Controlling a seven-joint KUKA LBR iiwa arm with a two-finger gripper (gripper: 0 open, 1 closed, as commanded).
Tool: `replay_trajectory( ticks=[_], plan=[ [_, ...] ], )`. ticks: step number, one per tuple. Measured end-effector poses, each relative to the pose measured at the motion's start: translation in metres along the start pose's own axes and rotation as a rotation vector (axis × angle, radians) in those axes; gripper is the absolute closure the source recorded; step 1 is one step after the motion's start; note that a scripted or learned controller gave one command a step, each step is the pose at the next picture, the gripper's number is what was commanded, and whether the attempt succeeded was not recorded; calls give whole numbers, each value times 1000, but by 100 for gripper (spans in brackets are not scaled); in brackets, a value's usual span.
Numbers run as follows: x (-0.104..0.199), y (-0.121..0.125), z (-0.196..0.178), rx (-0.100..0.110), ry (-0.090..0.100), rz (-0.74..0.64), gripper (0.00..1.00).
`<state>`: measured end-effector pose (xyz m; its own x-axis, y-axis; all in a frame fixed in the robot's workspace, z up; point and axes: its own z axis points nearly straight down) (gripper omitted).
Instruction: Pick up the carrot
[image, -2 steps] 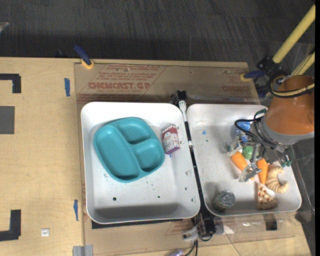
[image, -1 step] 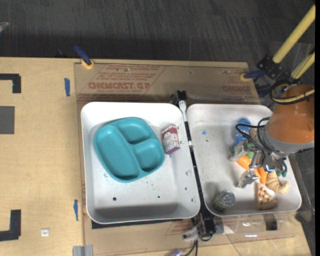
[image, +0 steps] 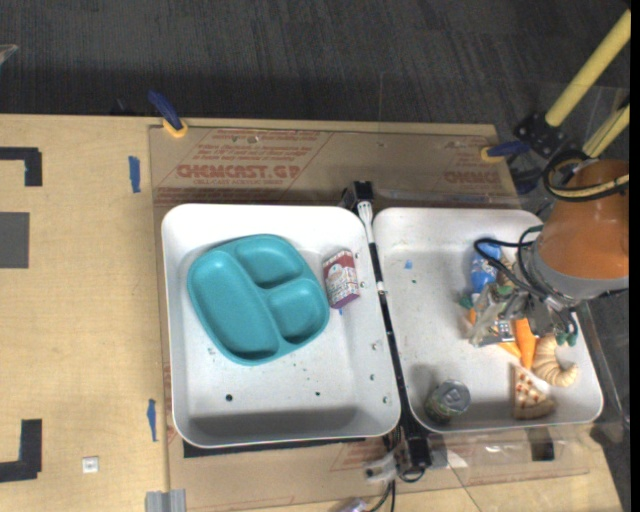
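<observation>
Carrot (image: 523, 338): lies in the right bin (image: 430, 250), near its right wall, just under the gripper (image: 505, 312).
Gripper: low over the clutter at the bin's right; how far its claw is open, I cannot tell.
Edges: pizza slice (image: 529, 391) and shell (image: 556, 372) crowd the lower right corner; one can (image: 448, 399) sits by the front wall.
Open room: the right bin's left half is bare.
Left bin (image: 200, 400): one teal divided plate (image: 258, 296), one small can (image: 341, 278) near the right wall.
Bins: two.

Seen from above at a slant: two white bins (image: 280, 425) side by side, arm (image: 590, 235) entering from right.
</observation>
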<state>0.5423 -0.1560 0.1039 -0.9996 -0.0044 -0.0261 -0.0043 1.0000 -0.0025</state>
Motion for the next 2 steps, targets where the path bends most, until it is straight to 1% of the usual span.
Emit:
replay_trajectory(
  ticks=[1, 2],
  plan=[
    [52, 25, 10, 3, 1, -134, 100],
    [43, 66, -89, 3, 17, 500, 100]
  ],
)
